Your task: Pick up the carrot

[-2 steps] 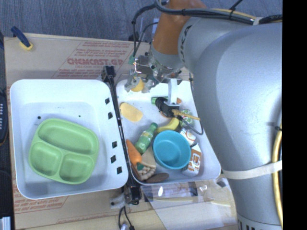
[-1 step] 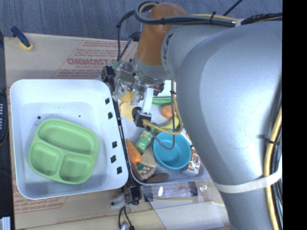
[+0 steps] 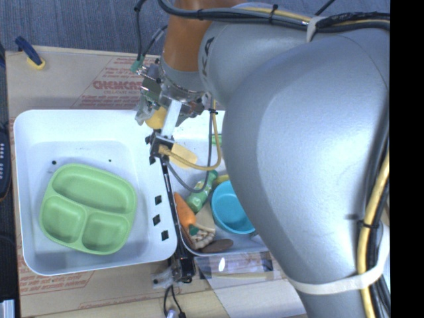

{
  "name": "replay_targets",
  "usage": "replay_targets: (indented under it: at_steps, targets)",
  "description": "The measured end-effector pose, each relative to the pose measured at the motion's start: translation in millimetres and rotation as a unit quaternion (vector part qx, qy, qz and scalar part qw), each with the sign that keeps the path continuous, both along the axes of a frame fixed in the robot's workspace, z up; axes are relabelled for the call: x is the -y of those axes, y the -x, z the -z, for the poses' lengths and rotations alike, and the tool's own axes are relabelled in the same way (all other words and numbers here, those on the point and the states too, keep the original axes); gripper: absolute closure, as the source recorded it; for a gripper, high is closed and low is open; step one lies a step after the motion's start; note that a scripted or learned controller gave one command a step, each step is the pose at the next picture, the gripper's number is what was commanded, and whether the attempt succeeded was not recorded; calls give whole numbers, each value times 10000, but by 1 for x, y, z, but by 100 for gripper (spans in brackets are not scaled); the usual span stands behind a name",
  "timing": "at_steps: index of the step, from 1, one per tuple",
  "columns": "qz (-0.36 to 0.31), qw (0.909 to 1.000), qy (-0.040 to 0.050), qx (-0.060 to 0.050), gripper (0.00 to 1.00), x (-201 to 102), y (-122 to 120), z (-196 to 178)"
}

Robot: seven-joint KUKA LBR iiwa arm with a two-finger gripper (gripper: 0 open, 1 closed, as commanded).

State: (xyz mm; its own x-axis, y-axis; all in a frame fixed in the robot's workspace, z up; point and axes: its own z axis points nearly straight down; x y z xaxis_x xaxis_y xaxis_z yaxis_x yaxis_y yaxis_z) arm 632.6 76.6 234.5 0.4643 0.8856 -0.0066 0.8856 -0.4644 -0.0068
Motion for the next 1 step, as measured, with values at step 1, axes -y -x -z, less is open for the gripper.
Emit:
replay_targets:
  at_steps: [1]
  targets:
    - [572,9984,-4,1,100,-33,-23,-37]
